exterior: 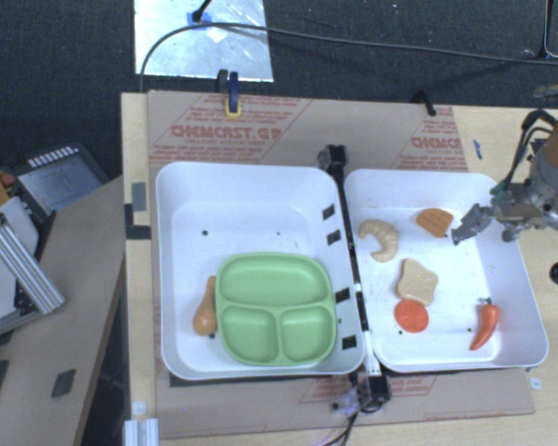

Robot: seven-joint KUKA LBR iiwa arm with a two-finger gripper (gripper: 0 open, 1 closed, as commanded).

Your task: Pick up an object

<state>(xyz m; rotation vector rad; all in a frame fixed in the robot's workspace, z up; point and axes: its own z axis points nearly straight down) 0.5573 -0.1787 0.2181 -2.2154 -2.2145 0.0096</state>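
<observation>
The right bin (516, 277) holds a pale croissant (383, 238), a small orange-brown bread piece (435, 220), a toast slice (417, 281), a red tomato slice (411, 316) and a red chili pepper (484, 325). My gripper (488, 228) hangs over the bin's upper right part, just right of the orange-brown bread piece. It is open, and nothing sits between its fingers. One dark fingertip (466, 229) points down-left toward that bread piece without touching it.
The left bin (251, 193) carries a green divided plate (274, 307) and a tan drumstick-shaped item (205, 309) at the plate's left. A black divider (346, 268) runs between the bins. A cable (530, 151) hangs near the arm at right.
</observation>
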